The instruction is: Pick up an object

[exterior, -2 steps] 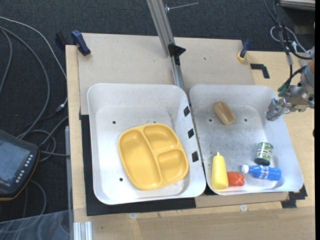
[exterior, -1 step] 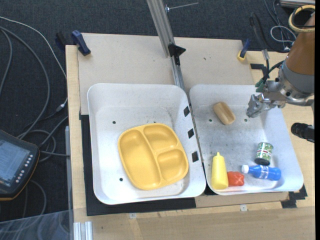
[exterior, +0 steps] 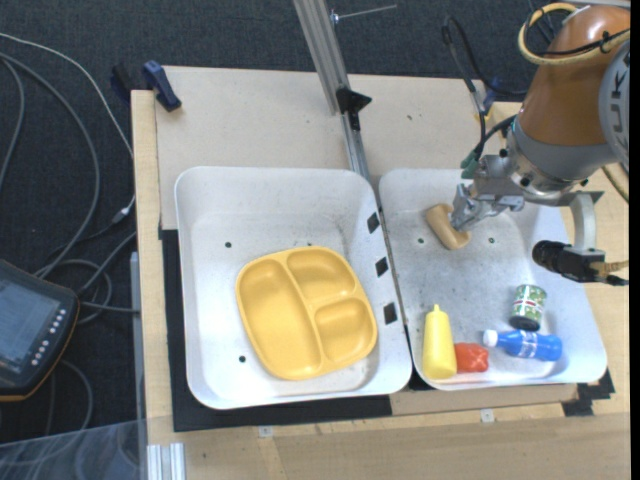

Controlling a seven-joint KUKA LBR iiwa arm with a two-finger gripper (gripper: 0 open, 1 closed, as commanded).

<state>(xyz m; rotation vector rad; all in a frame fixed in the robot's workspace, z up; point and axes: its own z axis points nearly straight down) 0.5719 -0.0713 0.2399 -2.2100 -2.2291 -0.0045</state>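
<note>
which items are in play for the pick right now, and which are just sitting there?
In play:
- gripper, low in the right bin
- tan block, right at the gripper's tip

Sitting there:
- yellow bottle
- red object
- blue bottle
- green can
- yellow divided plate in the left bin

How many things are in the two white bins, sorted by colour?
Yellow: 2, the divided plate and the mustard bottle
Tan: 1, the block under the gripper
Red: 1, the small object
Blue: 1, the bottle
Green: 1, the can
Total: 6
</note>
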